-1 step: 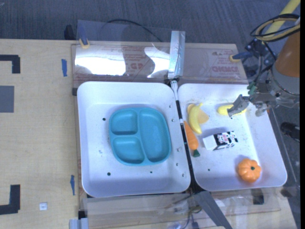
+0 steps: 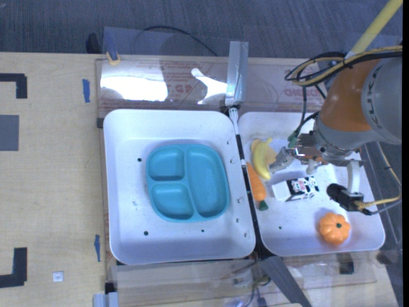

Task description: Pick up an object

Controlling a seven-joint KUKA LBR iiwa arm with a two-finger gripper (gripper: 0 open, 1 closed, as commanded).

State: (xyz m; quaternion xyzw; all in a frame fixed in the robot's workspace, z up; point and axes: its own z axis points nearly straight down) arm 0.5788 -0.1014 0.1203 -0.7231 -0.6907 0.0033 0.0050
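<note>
Nearest the camera, one orange pumpkin (image 2: 334,228) is seen at the front of the right bin (image 2: 374,242), with one small black-and-white toy (image 2: 301,187) behind it, well within the arm's reach. Along the divider one carrot (image 2: 256,185) and one banana (image 2: 262,157) are laid, touching. Just beside the banana the tool (image 2: 285,158) is lowered, apparently for a grasp; whether it is open or closed cannot be told. One blue divided plate (image 2: 188,181) is left alone in the left bin (image 2: 121,133). Two bins are counted on the tabletop (image 2: 51,171).
</note>
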